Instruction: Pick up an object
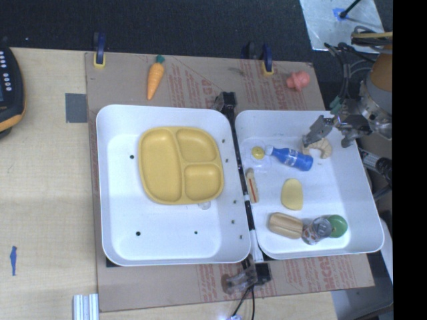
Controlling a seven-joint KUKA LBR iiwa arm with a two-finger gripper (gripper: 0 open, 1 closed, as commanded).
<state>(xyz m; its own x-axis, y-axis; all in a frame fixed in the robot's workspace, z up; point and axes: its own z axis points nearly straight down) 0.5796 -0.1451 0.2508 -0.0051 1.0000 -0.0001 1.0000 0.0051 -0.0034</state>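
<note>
1. The bench (47, 192) spreads wide, tan, with a brown board under two white bins set side by side.
2. Left bin (120, 245): it carries a yellow divided plate (180, 164), three compartments, lying flat toward the far half.
3. Right bin (353, 199): here's the clutter, all the loose pieces to pick from.
4. The arm comes in from the right, and its gripper (332, 131) hangs over the far right corner of the right bin, fingers spread apart, nothing between them.
5. A blue bottle (292, 158) lies on its side just beside the gripper, white cap pointing left toward a small yellow round piece (257, 153).
6. A pale beige lump (324, 148) sits right under the gripper's fingers; whether they touch it, I can't tell.
7. A yellow oval block (291, 194) rests mid-bin.
8. Near edge: a tan bread-like roll (285, 225), touching a grey-capped item, with a green ball (337, 226) beside it.
9. Outside the bins: a toy carrot (155, 77) and a pink piece (298, 80) on the board.
</note>
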